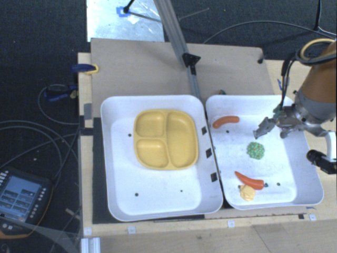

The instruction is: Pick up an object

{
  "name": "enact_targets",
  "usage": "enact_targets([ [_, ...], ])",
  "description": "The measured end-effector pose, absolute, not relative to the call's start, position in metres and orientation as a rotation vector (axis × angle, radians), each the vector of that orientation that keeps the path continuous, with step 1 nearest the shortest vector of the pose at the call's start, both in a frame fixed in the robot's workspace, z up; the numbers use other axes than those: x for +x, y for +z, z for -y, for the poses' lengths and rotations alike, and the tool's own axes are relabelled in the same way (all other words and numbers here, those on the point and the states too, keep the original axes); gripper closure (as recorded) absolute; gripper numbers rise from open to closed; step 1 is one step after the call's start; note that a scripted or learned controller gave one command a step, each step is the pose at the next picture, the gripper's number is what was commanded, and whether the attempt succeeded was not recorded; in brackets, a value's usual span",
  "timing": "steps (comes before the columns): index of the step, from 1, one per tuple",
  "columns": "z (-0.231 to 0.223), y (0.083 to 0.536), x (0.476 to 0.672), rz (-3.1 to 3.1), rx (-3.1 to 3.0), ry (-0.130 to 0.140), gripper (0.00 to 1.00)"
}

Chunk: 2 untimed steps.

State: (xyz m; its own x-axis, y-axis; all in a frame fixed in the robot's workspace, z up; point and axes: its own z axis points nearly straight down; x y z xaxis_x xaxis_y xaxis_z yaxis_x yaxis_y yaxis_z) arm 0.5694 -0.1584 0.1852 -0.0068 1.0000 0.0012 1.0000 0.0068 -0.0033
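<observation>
Camera view: gripper (275, 125) hung open and empty over the right bin (308, 191).
Broccoli (256, 151) lay just below-left of it; sausage (225, 122) left, pepper (249, 181) farther below.

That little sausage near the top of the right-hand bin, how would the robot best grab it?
Probably across its middle, coming straight down from above. The sausage lies flat on the bin floor, long and thin, running roughly left to right with a slight curve, so the jaws should close across its narrow width. It lies apart from the other items, leaving room on both sides.
</observation>
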Motion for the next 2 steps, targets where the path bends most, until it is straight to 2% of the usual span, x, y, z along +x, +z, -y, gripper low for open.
enact_targets([
  [2,0.158,0.091,0.565,2.220,-2.219,0.003,0.00],
])
